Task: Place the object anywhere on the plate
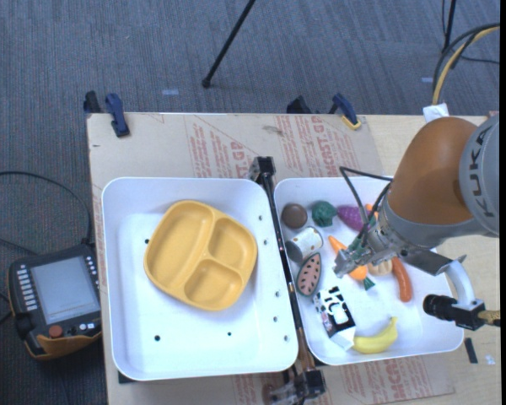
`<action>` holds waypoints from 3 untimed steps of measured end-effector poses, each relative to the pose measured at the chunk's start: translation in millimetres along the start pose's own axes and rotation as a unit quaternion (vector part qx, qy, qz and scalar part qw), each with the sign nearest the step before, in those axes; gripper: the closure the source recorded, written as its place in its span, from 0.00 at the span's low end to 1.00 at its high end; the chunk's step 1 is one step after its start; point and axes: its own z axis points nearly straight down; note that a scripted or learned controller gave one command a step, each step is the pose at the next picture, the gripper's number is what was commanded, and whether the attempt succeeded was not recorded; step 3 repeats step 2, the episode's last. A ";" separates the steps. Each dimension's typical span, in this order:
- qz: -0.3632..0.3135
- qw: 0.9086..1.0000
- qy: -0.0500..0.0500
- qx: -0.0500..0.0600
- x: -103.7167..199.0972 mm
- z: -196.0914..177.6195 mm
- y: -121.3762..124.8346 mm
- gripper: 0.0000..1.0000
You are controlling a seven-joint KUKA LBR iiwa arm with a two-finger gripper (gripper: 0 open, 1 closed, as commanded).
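A yellow plate point(201, 254) with three compartments lies in the left bin point(122, 226). The right bin point(443, 336) holds several toy foods. My gripper point(352, 262) is down among them near the bin's middle, right over an orange piece point(359, 272) and just right of a small carrot point(336, 245). I see nothing clearly held in it. The arm's grey and orange wrist point(434, 184) covers the bin's far right part.
Around the gripper lie a watermelon slice point(309, 274), a white can point(304, 244), a brown ball point(294, 215), a green broccoli point(324, 213), a purple piece point(351, 217), a red-orange sausage point(403, 282), a black-and-white box point(336, 308) and a banana point(376, 337).
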 end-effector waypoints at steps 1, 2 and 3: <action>0.208 0.978 0.000 0.002 59.2 -36.3 33.8 1.00; 0.208 0.978 0.000 0.002 59.0 -35.9 33.4 0.00; 0.208 0.978 0.000 0.002 59.0 -35.9 33.4 0.00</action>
